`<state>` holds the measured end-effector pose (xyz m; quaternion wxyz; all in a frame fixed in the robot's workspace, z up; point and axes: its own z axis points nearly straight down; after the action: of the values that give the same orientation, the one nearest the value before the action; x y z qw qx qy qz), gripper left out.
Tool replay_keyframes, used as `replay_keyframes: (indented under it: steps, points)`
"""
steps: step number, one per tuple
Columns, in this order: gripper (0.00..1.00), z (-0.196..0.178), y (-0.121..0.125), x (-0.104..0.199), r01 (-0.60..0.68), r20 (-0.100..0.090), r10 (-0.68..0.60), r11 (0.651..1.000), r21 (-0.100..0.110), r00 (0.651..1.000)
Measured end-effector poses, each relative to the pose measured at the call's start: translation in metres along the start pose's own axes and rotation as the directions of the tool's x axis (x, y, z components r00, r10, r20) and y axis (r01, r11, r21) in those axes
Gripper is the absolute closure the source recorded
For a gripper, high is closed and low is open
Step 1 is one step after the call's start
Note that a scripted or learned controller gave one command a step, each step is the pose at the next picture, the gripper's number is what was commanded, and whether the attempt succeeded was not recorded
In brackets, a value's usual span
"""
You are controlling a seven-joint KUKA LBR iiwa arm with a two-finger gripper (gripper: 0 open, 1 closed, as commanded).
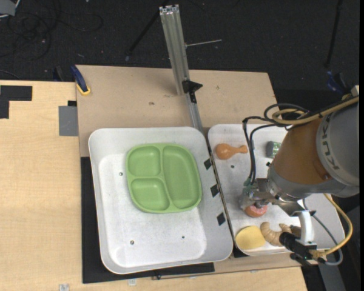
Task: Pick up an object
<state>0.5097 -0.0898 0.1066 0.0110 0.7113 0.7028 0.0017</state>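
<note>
Green tray (164,178) mid-bin, margins all round

arm (315,156) over right bin (230,174) | hand (255,200) at reddish object (255,210) | green tray (164,177) in left bin (109,223)

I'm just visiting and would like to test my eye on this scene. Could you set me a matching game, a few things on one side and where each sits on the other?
Things:
1. green divided tray
2. orange pear-shaped toy
3. yellow round piece
4. red and white object

Places:
A. near front corner of the right bin
B. far end of the right bin
C. in the left bin
D. right under the gripper

Pairs: 1-C, 2-B, 3-A, 4-D
</note>
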Motion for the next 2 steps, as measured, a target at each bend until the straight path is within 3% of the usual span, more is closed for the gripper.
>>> replay_keyframes:
  steps: [1, 2]
  points:
    - [1.0, -0.061, 0.004, -0.008, 0.009, -0.013, -0.009, 1.0, 0.016, 1.0]
    - [1.0, -0.107, 0.01, -0.018, 0.012, -0.012, -0.012, 1.0, 0.015, 1.0]
